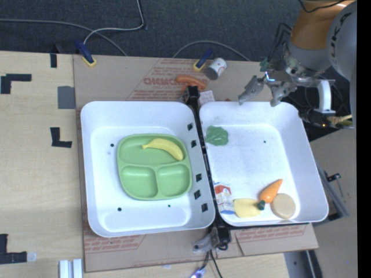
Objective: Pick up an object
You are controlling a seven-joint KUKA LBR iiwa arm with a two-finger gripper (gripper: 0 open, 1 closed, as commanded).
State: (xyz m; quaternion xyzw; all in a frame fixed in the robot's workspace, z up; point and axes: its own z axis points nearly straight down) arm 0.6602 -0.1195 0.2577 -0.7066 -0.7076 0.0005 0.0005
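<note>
A: What's on the bench?
B: Cardboard under two white bins. The left bin (95,155) holds a green tray (154,165) with a banana (165,147).
A: And right?
B: A carrot (271,190) near the front corner; the gripper (264,91) hovers at the back rim, fingers spread, empty.

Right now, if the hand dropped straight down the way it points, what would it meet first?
Probably the far rim or bare floor of the right bin; the open hand hangs above its far edge. Depth is unclear from this slanted view.
</note>
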